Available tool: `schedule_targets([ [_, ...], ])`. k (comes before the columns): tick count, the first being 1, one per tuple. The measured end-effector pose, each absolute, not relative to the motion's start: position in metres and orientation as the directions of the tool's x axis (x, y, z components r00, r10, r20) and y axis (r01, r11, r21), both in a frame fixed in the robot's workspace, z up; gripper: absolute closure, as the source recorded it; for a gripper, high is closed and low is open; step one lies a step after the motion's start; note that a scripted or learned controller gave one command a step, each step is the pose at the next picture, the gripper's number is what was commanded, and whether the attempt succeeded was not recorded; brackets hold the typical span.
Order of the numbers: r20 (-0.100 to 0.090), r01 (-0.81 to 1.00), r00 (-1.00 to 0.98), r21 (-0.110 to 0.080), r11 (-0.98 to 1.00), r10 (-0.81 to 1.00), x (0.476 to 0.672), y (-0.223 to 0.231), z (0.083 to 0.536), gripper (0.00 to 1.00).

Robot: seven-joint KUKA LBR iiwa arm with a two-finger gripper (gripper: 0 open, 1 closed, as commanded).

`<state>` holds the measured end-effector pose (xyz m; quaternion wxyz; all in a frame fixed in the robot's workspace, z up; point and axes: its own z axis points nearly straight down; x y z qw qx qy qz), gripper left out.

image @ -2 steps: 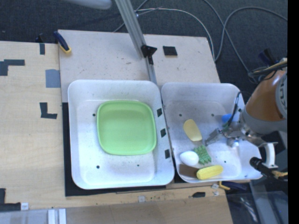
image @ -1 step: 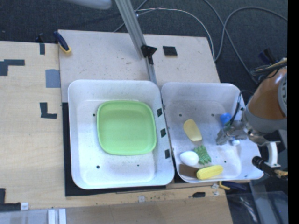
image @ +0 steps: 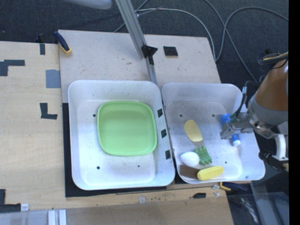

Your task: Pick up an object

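My hand [image: 233, 131], its grip unclear, hangs at the right bin's [image: 213, 92] right side, so I'm approaching and must next drop onto the yellow oval piece [image: 193, 131] mid-bin.

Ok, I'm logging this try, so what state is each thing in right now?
Green plate: flat in the left bin, upright.
Pale yellow piece: loose in the right bin.
White egg: lying beside the green piece.
Corn: on its side.
Pincer: low over the right bin.
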<state>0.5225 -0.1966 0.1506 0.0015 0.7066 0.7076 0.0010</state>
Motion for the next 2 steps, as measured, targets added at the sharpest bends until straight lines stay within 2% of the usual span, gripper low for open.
schedule_targets([
  [1,-0.001,1.0,-0.001,0.004,0.001,1.0,0.532,-0.195,0.209,1.0],
  [2,-0.001,1.0,-0.001,0.004,0.001,1.0,0.533,-0.195,0.259,1.0],
])
